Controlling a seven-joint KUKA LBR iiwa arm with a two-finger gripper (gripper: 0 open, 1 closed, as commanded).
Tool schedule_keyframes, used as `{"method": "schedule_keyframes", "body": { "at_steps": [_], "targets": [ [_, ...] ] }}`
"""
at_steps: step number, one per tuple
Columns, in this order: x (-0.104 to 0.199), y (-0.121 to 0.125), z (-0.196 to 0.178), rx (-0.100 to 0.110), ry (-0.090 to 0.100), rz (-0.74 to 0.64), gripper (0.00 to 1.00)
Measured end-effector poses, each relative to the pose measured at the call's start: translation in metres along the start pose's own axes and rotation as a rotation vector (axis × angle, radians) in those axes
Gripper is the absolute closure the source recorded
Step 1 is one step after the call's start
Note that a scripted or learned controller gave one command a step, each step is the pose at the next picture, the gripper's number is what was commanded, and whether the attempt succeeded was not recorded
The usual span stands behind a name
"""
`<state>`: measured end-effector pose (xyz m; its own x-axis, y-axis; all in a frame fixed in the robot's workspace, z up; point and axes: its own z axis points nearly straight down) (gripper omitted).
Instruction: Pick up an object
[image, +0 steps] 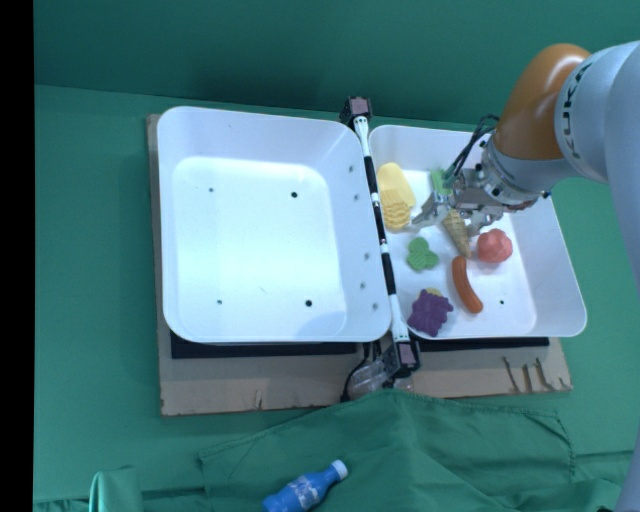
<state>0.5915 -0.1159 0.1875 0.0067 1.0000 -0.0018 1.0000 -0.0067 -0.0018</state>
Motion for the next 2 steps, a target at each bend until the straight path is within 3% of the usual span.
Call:
{"method": "schedule_keyframes", "body": {
  "at_steps": [1,2],
  "targets": [
    [-0.023,0.04,0.002,-0.015,0.0,-0.004,0.0],
    [-0.024,0.041,-0.013,-0.027,-0.004,-0.001,1.0]
  ]
}}
